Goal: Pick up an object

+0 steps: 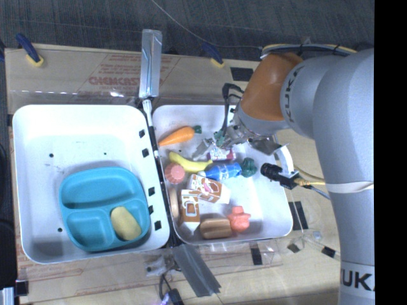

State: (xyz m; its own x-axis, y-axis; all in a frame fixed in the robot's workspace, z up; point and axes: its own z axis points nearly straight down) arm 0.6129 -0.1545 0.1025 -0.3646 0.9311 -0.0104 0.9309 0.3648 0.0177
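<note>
Reaching down into the right bin (283,224) from three o'clock, the gripper (222,146) sits low over the cluttered top of the pile, at about twelve o'clock from the bin's centre; whether it is released or clenched I cannot tell, since the wrist hides that end of the tool. Nothing appears lifted, so the pick looks not yet made: closing on an object and raising it remain. The likeliest target, as a guess, is the small wrapped item (220,152) directly under the tool, though blur makes its identity uncertain. Crowding it are a banana (188,163) at nine o'clock, a carrot (176,136) at ten o'clock, and a blue bottle (224,171) just below at six o'clock with a green piece (247,167) beside it. Further toward six o'clock lie a printed carton (205,190), a hot dog (215,227) and a pink toy (239,218). The left bin (32,119) holds a blue divided tray (95,186) carrying a yellow potato-like lump (126,223).
</note>
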